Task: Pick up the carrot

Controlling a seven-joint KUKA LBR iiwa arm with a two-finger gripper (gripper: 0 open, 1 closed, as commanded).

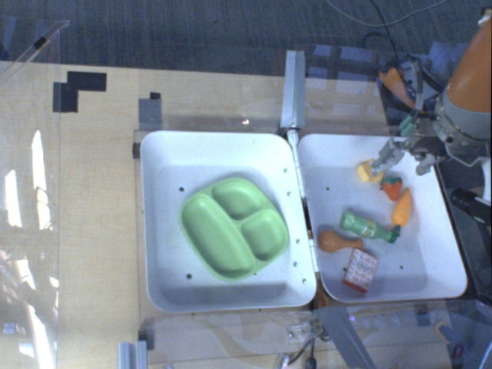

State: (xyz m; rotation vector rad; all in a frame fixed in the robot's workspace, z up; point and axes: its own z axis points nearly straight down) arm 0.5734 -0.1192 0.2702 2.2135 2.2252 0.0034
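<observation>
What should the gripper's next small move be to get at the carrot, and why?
Probably shift the gripper a little toward the near edge of the right bin and lower it. The carrot lies loose just below it in the camera view, beside the strawberry, and nothing shows between the fingers yet.

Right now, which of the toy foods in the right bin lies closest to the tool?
The small yellow piece, at the bin's far edge, right beside the tool; the strawberry and carrot lie farther toward the front.

pale wooden bench (pixel 92 206), dark grey carpet (pixel 192 21), black cable (pixel 384 6)
</observation>
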